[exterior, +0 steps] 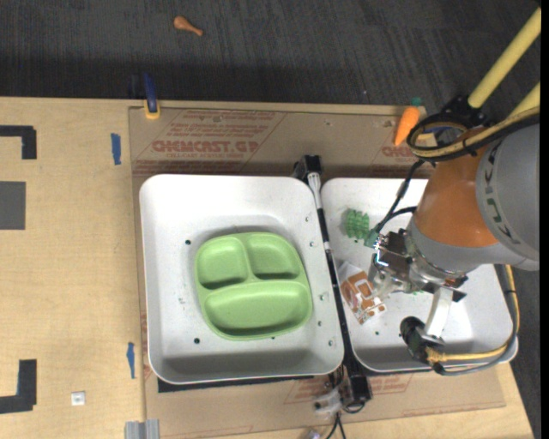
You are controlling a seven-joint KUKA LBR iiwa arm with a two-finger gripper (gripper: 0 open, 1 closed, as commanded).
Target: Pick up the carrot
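**Inspection: carrot outside the bins, gripper over the right bin**

My arm (467, 210), grey with an orange band above the wrist, reaches in from the right and hangs over the right bin (493, 330). My gripper (382, 274) sits low over the left half of that bin. I cannot tell its state: the wrist body and cabling cover the working end.

The carrot (408, 125) lies on the desk (69, 283) beyond the far edge of the right bin, near the far right corner of the cardboard sheet (257, 141). It is orange with a green tip at its far end. It is well apart from my gripper and not in either bin.

Right bin contents: a small green toy (358, 224) near the far left corner, and a small orange-and-white patterned item (364, 297) just beside my gripper on its near left side. Whether the gripper touches that item I cannot tell.

Left bin (163, 257): a green divided plate (253, 283) lies flat in the middle, two small compartments on the far side and one large on the near side.

A small orange object (186, 26) lies on the dark floor at the far left, away from the desk.
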